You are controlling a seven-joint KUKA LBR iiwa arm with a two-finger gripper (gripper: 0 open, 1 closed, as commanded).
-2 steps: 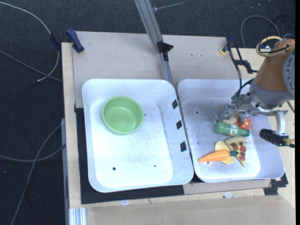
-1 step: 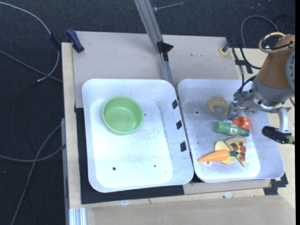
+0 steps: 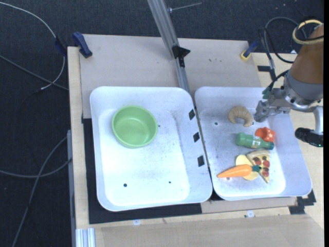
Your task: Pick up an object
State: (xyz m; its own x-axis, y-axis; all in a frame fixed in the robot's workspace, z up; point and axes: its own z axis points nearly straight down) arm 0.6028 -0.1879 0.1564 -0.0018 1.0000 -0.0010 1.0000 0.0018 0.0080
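here the end effector point(image 3: 260, 112) hangs low beside the croissant point(image 3: 240, 115) in the right bin point(image 3: 295, 153), its grip state i cannot tell, and crowding by the tomato point(image 3: 265, 134) and bottle point(image 3: 254, 141) could spoil a grasp.

We cannot resolve the gripper point(image 3: 260, 112) fingers; they blur into a dark mass just beside the croissant point(image 3: 240, 115). The arm point(image 3: 308, 66) is cut off by the right edge. The pizza slice point(image 3: 259, 164) is partly hidden under the carrot point(image 3: 235, 171). The red object point(image 3: 265, 134) behind the green bottle point(image 3: 254, 141) is too small to identify.
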